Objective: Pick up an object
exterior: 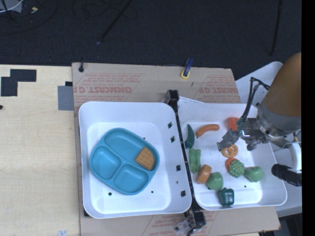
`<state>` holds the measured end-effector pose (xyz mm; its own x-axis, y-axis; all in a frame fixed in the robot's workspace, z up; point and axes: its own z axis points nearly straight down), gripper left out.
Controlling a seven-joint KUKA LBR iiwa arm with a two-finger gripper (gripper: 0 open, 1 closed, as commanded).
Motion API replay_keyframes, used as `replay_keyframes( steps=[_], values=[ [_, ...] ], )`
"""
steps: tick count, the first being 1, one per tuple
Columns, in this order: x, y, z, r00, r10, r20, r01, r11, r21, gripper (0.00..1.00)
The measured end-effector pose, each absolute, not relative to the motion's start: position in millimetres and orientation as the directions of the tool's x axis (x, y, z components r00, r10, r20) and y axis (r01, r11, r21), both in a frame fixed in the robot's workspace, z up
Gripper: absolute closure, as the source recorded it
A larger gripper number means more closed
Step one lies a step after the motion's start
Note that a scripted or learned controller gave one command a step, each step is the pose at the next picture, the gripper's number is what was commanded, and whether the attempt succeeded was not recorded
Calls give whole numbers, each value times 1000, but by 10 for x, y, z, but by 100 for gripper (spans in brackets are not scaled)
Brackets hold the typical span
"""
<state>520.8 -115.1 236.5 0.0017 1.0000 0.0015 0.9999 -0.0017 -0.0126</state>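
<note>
Gripper [229, 142] hovered low, fingers' spread indiscernible; orange ring [229, 151] just below them. Nothing lifted yet.

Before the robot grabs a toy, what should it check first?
1. Toys within reach in the right white bin: ok, several lie there.
2. Gripper over that bin: ok, above the round orange pretzel-like toy.
3. Holding something already: cannot tell.
4. Space around that orange toy: not ok, the bumpy green and red toy lies close.
5. Blue divided plate with the waffle-like tan square out of the way: ok, it sits in the left white bin.
</note>
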Motion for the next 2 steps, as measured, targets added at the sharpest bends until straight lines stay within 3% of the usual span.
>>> replay_keyframes(
  steps=[1, 2],
  values=[
    [5230, -1152, 2416, 0, 1000, 0, 1000, 0, -2, 0],
    [5195, -1142, 1774, 0, 1000, 2, 1000, 0, -9, 0]
  ],
)
